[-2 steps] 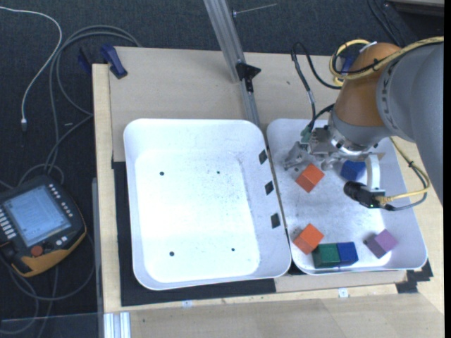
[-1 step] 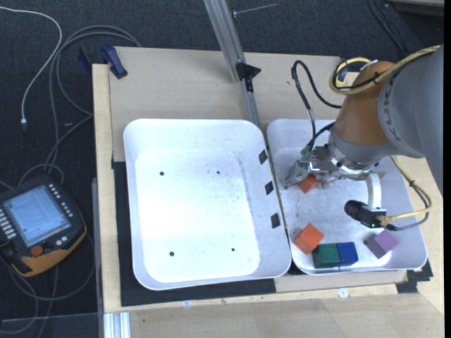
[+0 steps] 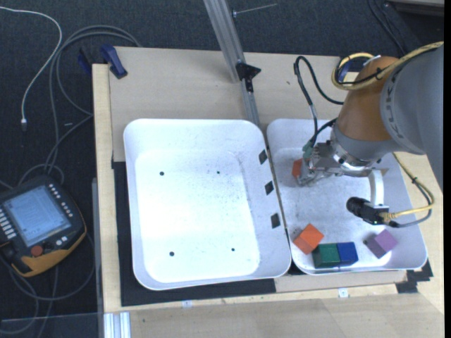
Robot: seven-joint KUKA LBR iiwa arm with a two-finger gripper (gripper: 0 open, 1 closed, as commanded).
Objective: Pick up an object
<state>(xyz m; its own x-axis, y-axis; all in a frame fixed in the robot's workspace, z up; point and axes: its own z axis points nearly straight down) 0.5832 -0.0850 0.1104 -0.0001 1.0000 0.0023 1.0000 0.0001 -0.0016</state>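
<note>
The arm reaches into the right bin (image 3: 405,189) from the right, its orange band above the wrist. My gripper (image 3: 309,173) is low over the bin's upper left part. A small red-orange block (image 3: 297,168) sits right against the gripper's left side; whether it is gripped is hidden. Along the bin's front lie an orange block (image 3: 308,238), a green block (image 3: 326,255), a blue block (image 3: 346,253) and a purple block (image 3: 382,243).
The left bin (image 3: 141,146) lies beside the right one, with small black clips (image 3: 268,186) on the shared wall. A metal pole (image 3: 229,37) slants up behind the bins. Cables (image 3: 310,104) hang near the wrist, and a black fitting (image 3: 363,208) sits below it.
</note>
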